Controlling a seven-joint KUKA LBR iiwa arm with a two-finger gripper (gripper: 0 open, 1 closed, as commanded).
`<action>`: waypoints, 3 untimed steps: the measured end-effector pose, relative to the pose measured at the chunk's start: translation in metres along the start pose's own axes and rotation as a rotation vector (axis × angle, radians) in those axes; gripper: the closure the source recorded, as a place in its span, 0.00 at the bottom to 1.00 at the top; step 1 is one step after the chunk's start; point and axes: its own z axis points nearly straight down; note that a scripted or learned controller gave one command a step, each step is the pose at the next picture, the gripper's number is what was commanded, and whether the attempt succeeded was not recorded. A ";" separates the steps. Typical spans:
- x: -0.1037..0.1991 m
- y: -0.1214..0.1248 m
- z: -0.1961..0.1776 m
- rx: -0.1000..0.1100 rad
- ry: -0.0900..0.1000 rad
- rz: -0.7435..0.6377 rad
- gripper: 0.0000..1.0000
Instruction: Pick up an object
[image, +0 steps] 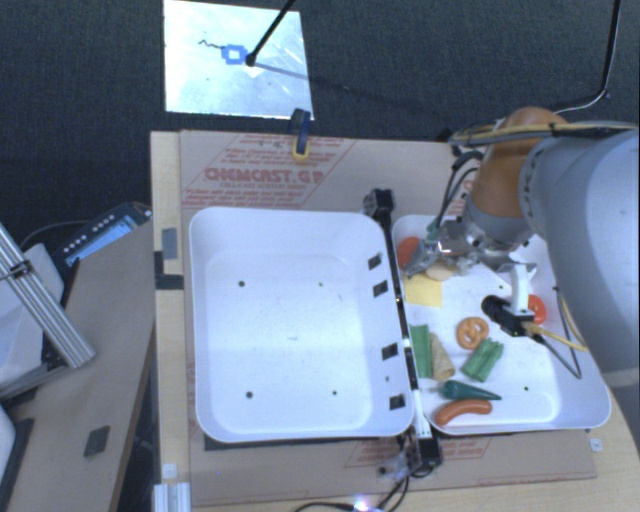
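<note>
Yellow cheese slice (423, 291) in right bin (575, 400); pincer (437, 257) just above, grip perhaps unclear — cannot tell.

Just beside my fingers (432, 258) lie a yellow cheese slice (423, 291) and a red piece (407, 252); pretzel (472, 332), green pieces and sausage (463, 410) farther off.

Dark carpeted floor (80, 90) surrounds the wooden surface (165, 180). A shiny foil-like sheet (238, 60) lies on the floor beyond the surface's far edge. Printed cardboard (265, 172) covers the surface; aluminium framing (40, 310) stands at the left.
</note>
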 end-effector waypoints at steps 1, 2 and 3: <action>-0.002 -0.002 -0.010 0.003 -0.001 0.000 1.00; -0.036 -0.060 -0.125 0.001 -0.003 0.011 1.00; -0.053 -0.020 -0.246 -0.009 -0.005 0.004 1.00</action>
